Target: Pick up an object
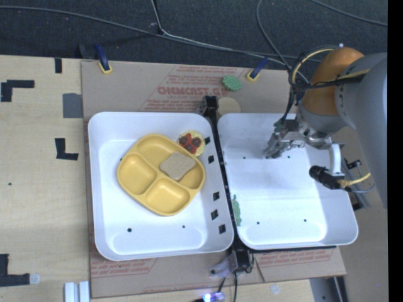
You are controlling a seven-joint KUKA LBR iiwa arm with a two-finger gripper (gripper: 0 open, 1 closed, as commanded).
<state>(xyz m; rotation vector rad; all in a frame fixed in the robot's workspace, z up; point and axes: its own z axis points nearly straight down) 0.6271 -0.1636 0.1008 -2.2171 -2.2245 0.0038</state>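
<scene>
The gripper (277, 145) is hanging over the right bin (286, 225), toward its twelve o'clock edge; whether it is spread or closed, I cannot tell, and nothing is showing in its grasp. The likely targets are lying in the left bin (104, 168): a yellow divided plate (141, 175) carrying a tan bread slice (177, 165), with a small red-and-dark toy (191, 142) at its one o'clock. The pick appears not yet made; everything is remaining to do.
</scene>
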